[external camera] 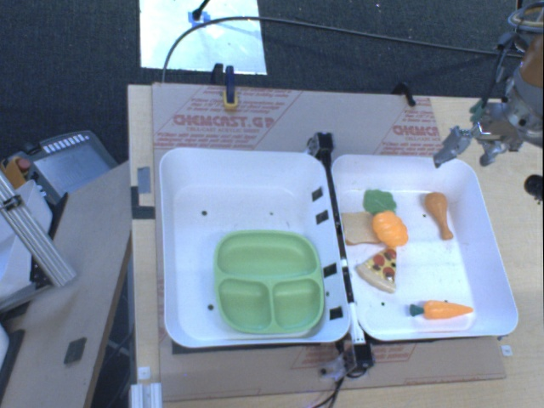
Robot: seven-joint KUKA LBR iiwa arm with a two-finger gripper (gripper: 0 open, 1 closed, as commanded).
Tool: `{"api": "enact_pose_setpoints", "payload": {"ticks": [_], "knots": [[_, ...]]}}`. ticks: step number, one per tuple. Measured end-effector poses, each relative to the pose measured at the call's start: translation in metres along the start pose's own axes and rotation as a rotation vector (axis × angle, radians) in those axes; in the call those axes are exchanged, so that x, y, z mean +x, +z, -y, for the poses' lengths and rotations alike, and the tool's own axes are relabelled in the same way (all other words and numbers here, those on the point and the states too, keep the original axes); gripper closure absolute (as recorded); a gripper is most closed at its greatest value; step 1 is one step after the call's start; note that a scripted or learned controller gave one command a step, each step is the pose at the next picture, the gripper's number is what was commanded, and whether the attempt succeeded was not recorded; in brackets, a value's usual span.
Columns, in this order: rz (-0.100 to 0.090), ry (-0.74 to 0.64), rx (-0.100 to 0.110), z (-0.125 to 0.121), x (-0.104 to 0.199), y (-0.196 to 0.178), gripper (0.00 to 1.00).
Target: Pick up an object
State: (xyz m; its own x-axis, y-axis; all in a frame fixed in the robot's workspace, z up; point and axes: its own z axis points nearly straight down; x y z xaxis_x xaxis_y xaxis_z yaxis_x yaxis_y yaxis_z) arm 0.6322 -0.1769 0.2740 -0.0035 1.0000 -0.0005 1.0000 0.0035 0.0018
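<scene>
The hand hung above the far right corner of the right bin, with nothing between its fingers; whether those fingers stood apart or together could not be told from this slant. All the pickable things lay in that bin, so it serves as the landmark. Nearest the hand, toward the bin's far side, lay a brown drumstick. Left of it, near the bin's left wall, a green leafy piece touched an orange lump, which overlapped a tan bread slice. Just nearer, a pizza slice lay flat, and a carrot rested by the bin's near edge, well apart from the rest. These looked like small toy foods, probably light, stiff and somewhat smooth. The drumstick seemed the easiest target: it lay alone, and a grip across its narrow shaft should seat better than on the rounded end. The left bin held a green divided plate.
</scene>
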Motion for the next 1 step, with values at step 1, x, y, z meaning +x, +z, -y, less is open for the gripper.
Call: {"api": "enact_pose_setpoints", "payload": {"ticks": [1], "knots": [[0.0, -0.002, 0.002, -0.0099, -0.0007, 0.0482, 0.0]]}}
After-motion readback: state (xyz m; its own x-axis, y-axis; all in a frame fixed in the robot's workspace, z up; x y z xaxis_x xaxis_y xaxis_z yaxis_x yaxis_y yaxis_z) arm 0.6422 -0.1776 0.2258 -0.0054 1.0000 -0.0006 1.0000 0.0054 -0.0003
